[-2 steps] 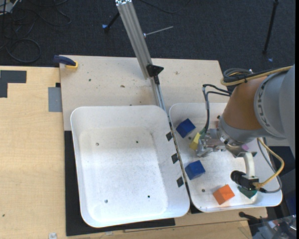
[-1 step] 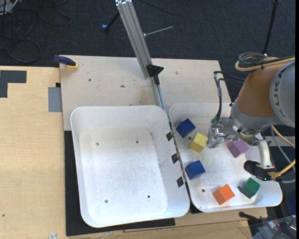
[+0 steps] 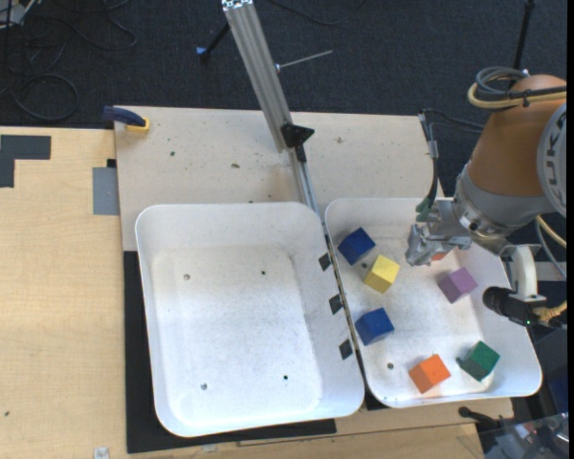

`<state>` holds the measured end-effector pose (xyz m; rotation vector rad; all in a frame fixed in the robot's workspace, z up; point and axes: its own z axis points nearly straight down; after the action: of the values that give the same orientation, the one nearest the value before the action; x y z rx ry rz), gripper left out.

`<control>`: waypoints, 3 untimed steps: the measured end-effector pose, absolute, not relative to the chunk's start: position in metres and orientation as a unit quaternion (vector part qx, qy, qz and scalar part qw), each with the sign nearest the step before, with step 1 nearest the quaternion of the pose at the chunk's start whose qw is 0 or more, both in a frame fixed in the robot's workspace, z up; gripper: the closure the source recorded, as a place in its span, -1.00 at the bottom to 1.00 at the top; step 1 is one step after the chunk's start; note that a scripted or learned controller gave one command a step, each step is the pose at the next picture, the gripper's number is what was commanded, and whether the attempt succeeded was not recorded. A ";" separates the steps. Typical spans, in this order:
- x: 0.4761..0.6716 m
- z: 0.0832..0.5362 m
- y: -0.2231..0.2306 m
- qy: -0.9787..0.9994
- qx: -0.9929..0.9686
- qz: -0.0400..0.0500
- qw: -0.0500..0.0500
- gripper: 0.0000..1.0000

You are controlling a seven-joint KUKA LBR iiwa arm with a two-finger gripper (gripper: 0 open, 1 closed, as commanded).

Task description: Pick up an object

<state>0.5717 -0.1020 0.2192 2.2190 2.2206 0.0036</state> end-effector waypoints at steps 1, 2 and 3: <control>0.572 0.245 -0.104 0.707 0.707 0.000 0.000 1.00; 0.565 0.249 -0.052 0.708 0.706 0.000 -0.002 1.00; 0.553 0.233 0.000 0.708 0.706 -0.001 -0.003 1.00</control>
<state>0.5532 -0.0003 0.2334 2.2213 2.2290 -0.0032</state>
